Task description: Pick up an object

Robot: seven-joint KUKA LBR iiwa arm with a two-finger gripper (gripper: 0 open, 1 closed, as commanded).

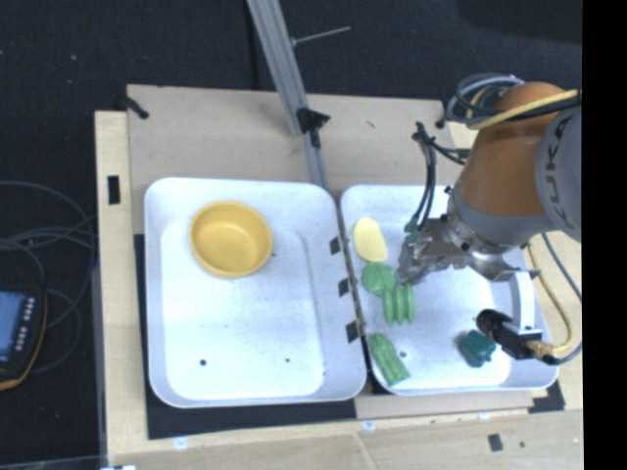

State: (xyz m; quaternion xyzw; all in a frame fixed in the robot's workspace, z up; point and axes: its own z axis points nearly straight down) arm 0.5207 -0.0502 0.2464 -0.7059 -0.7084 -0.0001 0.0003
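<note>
My gripper (411,264) hangs over the left part of the right bin (431,380), under the orange wrist band. Its tips sit right beside a green ribbed object (397,304) and a round green piece (377,279). A pale yellow oval object (369,239) lies just left of the gripper. Another green ribbed piece (389,357) rests near the bin's front left corner. A small teal object (476,348) lies at the front right. A yellow bowl (231,239) stands in the left bin (245,360).
A grey metal post (284,62) slants up from the divider between the bins. Black cables and a black fitting (505,331) hang off the arm over the right bin's right side. A handheld device (18,331) lies off the bench at far left.
</note>
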